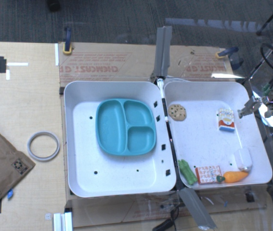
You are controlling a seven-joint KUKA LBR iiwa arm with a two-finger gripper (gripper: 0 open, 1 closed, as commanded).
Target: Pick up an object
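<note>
Camera view: the gripper [251,108] is seen at the right rim of the right bin [208,86], nothing gripped as far as can be seen. Open or closed? Honestly can't be told from here. Pickable stuff is scattered in that bin: a cookie [177,111] near the top left, a small carton [226,120] just beside the gripper, and along the bottom edge a green vegetable [187,172], a red box [208,174] and a carrot [234,176]. A teal divided plate [125,127] is parked in the left bin [78,177].

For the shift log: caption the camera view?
Teal divided plate in left bin; cookie, carrot in right bin.
</note>
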